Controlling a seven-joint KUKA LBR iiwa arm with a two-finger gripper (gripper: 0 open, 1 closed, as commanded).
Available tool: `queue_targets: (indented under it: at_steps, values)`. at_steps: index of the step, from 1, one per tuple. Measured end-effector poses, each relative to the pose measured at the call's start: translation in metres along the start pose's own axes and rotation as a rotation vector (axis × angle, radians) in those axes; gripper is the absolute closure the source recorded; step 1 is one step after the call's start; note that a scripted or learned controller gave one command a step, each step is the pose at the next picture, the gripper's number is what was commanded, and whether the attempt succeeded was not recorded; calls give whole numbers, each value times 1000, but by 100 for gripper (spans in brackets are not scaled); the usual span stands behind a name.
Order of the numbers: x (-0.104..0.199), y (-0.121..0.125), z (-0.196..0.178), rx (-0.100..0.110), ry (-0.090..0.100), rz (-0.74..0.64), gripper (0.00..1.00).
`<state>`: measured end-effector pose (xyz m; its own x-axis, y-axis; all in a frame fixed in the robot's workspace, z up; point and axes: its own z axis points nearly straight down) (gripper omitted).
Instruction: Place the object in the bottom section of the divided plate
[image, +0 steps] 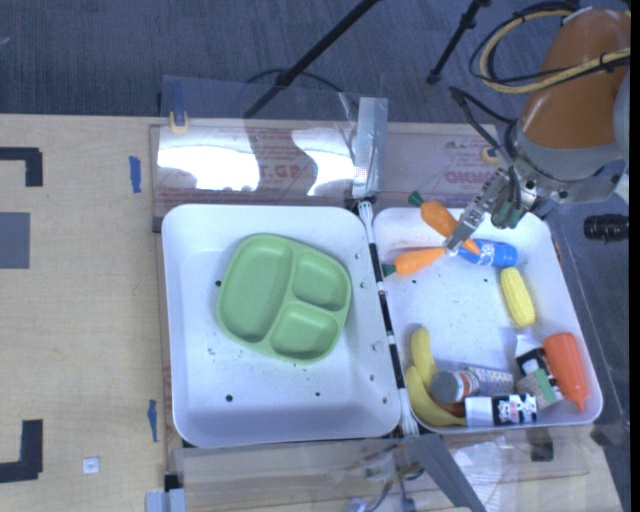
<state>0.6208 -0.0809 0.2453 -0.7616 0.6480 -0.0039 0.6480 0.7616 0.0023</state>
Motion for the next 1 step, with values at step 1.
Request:
queue_targets:
  at_steps: [1]
  values:
    - [0, 0, 0, 0, 0, 0, 0]
